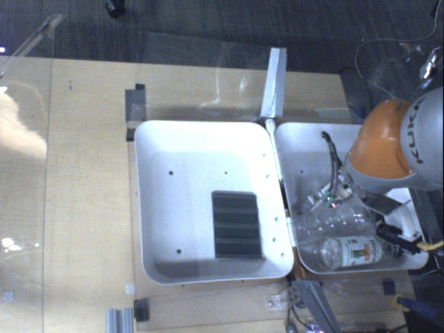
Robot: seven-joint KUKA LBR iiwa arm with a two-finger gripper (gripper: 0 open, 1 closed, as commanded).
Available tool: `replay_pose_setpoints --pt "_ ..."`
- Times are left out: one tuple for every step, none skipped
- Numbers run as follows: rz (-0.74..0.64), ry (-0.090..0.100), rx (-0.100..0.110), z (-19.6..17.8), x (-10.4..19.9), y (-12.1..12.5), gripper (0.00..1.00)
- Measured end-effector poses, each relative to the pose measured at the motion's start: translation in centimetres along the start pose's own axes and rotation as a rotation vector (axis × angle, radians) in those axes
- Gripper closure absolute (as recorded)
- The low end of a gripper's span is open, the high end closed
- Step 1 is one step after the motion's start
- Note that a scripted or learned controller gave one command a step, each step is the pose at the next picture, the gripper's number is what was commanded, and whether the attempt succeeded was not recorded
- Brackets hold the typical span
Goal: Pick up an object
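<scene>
We look down on a wooden desk [83, 186] bearing two white bins side by side. The left bin [173, 151] holds a dark ribbed block [236, 224], lying flat toward the bin's near right part, apart from the walls. The right bin [298, 144] holds a clear plastic bottle [347, 252] with a green and white label, lying on its side along the bin's near wall, neck pointing right. Just behind the bottle, toward the bin's middle, we see a second clear plastic item [333, 220], crumpled and hard to outline.

The arm [388, 144], grey with an orange band, enters over the right bin from its right side and hides the bin's far right part. Its pincer [331, 196] hangs over the bin's middle, just above the crumpled clear item. The pincer's fingers are blurred against the clear plastic, so we cannot tell its state, nor whether anything sits in it.

A black cable [330, 151] curves along the arm above the right bin.
</scene>
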State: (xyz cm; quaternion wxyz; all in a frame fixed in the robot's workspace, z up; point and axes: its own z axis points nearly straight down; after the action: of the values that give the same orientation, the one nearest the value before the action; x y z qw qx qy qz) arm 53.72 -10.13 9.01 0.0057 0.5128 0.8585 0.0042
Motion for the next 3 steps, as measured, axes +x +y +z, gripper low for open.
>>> replay_pose_setpoints --pt "0.201 0.0 0.006 0.2 -3.7 5.9 0.0" --pt "0.321 0.001 0.009 -0.9 -3.9 5.4 0.0" --pt "0.179 -0.004 -0.002 -0.1 0.4 -4.9 0.0"
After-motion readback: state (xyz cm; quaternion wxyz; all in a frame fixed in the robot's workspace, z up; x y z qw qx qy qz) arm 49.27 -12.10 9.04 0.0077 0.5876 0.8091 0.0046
